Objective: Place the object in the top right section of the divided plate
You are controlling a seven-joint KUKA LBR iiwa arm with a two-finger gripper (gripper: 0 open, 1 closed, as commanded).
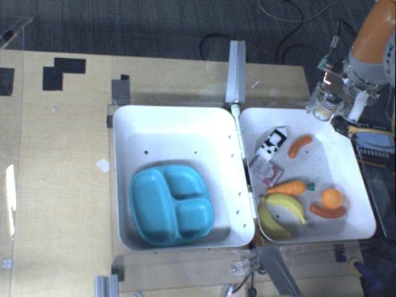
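Observation:
A blue divided plate [170, 206] lies in the front of the left bin [161, 129], with one long section on its left and two smaller ones on its right. My gripper [338, 107] hangs above the far right corner of the right bin [359, 166]. Its fingers [322, 107] stand apart with nothing between them. In the right bin lie a black-and-white box [273, 142], an orange-red sausage [301, 145], a carrot [289, 188], a banana [281, 212], an orange [332, 198] and a red sausage [328, 213].
A reddish packet [265, 171] lies by the rim that divides the two bins. A metal rail [235, 73] runs back from between the bins. Cables [291, 11] trail on the dark floor behind the bench.

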